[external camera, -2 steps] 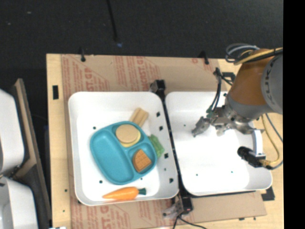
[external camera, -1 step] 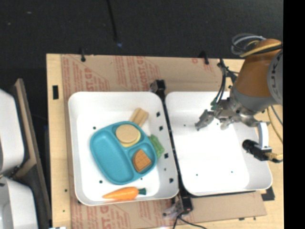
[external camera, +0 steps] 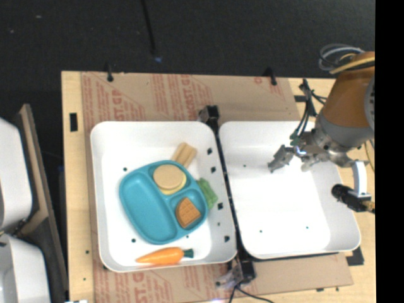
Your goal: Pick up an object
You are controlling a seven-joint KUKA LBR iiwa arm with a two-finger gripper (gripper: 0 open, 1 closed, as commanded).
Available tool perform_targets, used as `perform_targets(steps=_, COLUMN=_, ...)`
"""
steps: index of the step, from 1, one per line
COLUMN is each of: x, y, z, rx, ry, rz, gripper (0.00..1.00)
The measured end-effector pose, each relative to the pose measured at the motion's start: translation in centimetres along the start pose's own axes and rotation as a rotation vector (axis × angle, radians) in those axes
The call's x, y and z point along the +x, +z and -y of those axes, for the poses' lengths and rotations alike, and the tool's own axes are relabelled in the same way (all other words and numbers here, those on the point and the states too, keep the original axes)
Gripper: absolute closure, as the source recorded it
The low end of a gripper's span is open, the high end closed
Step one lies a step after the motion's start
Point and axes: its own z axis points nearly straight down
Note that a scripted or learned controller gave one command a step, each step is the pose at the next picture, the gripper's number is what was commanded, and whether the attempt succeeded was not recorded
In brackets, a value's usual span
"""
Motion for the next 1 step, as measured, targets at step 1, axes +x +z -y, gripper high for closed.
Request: perform_targets(steps=1, x=-3.09, y=-2.28, z=-0.98, rx=-0.002, ry=0.000, rz=0.001, gripper=0.00)
